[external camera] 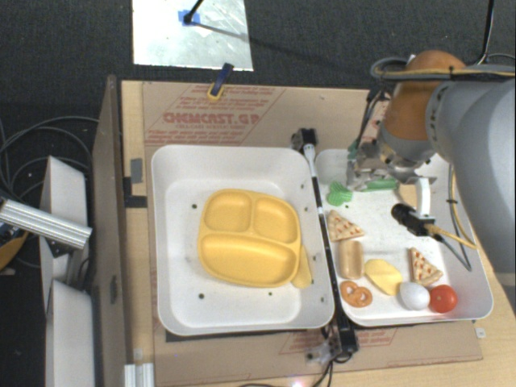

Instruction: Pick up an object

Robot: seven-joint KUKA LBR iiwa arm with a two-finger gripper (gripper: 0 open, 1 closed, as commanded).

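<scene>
i see a dark carpet (64, 39) for the floor, and on it a bench covered with brown cardboard (210, 111). behind the bench a shiny sheet (205, 35) lies on the carpet, with a small blue thing (190, 17) on it. a blue and yellow clip (218, 81) sits at the far edge of the cardboard. at the left there are black cables (32, 135) and a metal bar (44, 222).

the cardboard has red print. the big line reads "chemcast gp", as far as i can read it. the other lines are too small for me.

two white bins stand side by side. the left bin (181, 168) holds a yellow tray (246, 236) with three compartments. the right bin (476, 297) holds toy food: a wedge (344, 228), a second wedge (423, 266), a roll (351, 258), a pretzel (355, 293), a yellow piece (384, 276), an egg (414, 296) and a tomato (443, 298).

the arm (476, 127), grey with orange, comes from the right. the gripper (369, 176) is over the far left part of the right bin. i cannot tell if it is wide or narrow.

the green piece (339, 193) lies just beside the gripper, close to this bin's left wall and just above the first wedge. its thick end points to the left bin. a thin green strip goes from there to the right under the gripper, so the long axis is nearly across the view. i cannot tell if the strip belongs to the same piece.
</scene>
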